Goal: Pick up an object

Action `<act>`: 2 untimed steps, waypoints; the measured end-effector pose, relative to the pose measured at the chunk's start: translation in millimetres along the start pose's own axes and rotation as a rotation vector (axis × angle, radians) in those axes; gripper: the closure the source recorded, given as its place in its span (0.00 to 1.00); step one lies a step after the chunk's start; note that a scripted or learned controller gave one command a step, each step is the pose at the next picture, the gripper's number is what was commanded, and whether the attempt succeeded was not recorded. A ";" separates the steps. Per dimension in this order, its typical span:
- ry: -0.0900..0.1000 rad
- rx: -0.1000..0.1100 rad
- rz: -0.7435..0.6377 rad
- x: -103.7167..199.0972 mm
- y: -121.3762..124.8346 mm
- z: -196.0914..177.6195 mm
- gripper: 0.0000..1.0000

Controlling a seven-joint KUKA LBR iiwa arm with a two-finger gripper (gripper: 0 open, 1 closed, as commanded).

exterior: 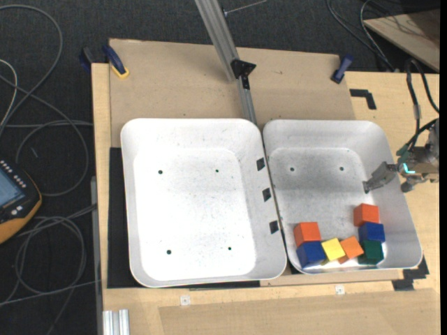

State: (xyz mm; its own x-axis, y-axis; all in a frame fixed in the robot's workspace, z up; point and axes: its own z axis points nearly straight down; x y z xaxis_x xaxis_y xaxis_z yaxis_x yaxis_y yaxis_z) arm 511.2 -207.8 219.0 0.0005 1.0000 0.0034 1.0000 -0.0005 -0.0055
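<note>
A pale wooden bench (181, 75) carries two shallow white plastic bins over dark carpet strewn with black cables (42, 208). Small coloured blocks (340, 243) cluster in the lower right corner of the right bin (314, 152); the grey two-finger gripper (380, 176), half cut off at the frame's right edge, hangs above them, its state impossible to tell

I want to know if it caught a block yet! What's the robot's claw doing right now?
Gripper: at the right bin's right edge, above the blocks, nothing seen between its fingers; open or shut cannot be told.
</note>
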 end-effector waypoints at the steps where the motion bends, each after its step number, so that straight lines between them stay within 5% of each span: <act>1: -0.001 -0.004 -0.001 0.2 0.6 -1.9 0.00; 2: 0.001 0.002 -0.001 3.3 1.9 61.1 0.00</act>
State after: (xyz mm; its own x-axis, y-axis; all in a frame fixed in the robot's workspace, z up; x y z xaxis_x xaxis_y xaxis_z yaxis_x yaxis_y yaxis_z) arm 512.8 -204.3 157.8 0.0000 1.0000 0.0042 1.0000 0.0000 -0.0077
